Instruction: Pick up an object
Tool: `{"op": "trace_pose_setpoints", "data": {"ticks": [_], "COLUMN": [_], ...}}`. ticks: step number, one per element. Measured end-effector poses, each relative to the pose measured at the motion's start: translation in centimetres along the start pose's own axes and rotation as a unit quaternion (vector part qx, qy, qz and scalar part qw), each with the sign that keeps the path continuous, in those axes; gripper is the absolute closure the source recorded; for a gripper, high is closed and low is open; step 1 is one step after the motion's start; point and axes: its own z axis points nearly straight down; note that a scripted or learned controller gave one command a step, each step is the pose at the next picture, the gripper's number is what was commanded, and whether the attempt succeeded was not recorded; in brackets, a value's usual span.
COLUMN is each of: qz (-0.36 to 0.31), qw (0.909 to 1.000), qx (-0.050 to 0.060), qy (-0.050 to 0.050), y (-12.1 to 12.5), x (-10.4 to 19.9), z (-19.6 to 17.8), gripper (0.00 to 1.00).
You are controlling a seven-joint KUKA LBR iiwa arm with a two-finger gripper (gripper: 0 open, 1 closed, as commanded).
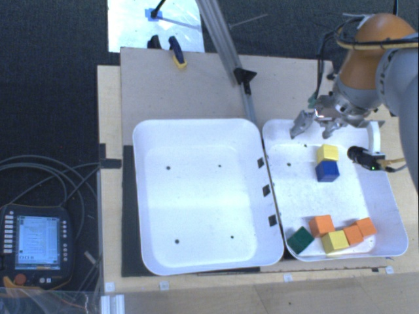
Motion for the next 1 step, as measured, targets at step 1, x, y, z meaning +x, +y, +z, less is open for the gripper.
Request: {"op": "trace_pose_setpoints", "data": {"ticks": [1], "qz": [0.000], "qw": [1.0000], "qx": [0.000], "qy": [0.000], "y": [-0.01], "x": [0.03], "z": [5.18], "gripper": [0.00]}}
